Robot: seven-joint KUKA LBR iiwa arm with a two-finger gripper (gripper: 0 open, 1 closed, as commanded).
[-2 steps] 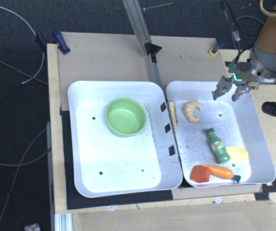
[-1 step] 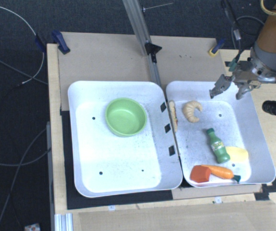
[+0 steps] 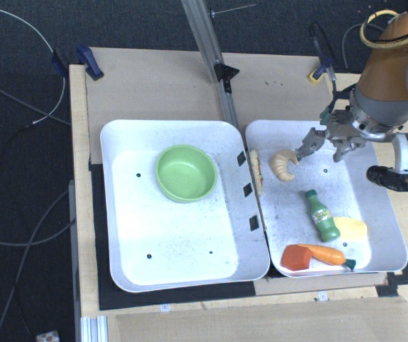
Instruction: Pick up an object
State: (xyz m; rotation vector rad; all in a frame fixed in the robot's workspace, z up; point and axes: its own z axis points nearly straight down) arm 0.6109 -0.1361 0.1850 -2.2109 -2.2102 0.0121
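Carrot [image 3: 326, 255] front; gripper [image 3: 326, 147] spread near croissant [image 3: 284, 164]

Blue clamps [image 3: 90, 63] at bench [image 3: 154, 84] corners

The arm [image 3: 396, 55] is cut off — right edge.

- The left bin [image 3: 118, 212] was white, finely speckled with dark flecks — so was the right bin [image 3: 289, 205].
- The bowl [image 3: 185, 172] was pale green.
- The croissant [image 3: 283, 164] was tan.
- The bottle [image 3: 322, 217] was green, capped white.
- The carrot [image 3: 325, 255] was orange.
- The arm [image 3: 392, 63] was orange over grey.
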